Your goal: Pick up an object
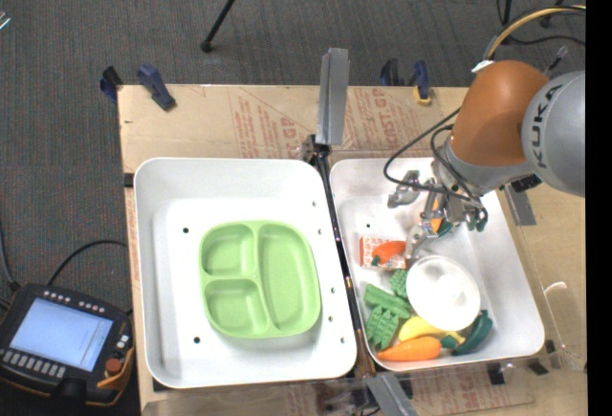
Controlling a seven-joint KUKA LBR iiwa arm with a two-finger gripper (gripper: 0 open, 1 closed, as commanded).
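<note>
Two white bins are being carried side by side on the bench [229, 118]. The left bin [153, 213] is being occupied by a single green tray [259, 279], a three-compartment plate lying flat near the middle of the floor, its compartments bare. The right bin [516, 280] is being crowded with toys in its near half. A white bowl [443, 293] is sitting toward the middle, upright. Just left of it, green pieces [385, 315] are lying together against the bin's left wall. In front of the bowl, a carrot [413, 349] is lying along the near wall, with a yellow piece [421, 328] touching it from behind and a dark green piece [476, 333] curving off to the right. An orange-and-white toy [382, 251] is lying farther back, near the left wall. The arm [507, 122] is being reached in from the right over the far half of this bin. The gripper [424, 234] is being held low, just above the bowl's far rim and just right of the orange-and-white toy. A small orange thing [436, 225] is showing at the fingers, but whether it is being gripped cannot be told, nor how wide the pincer stands.
</note>
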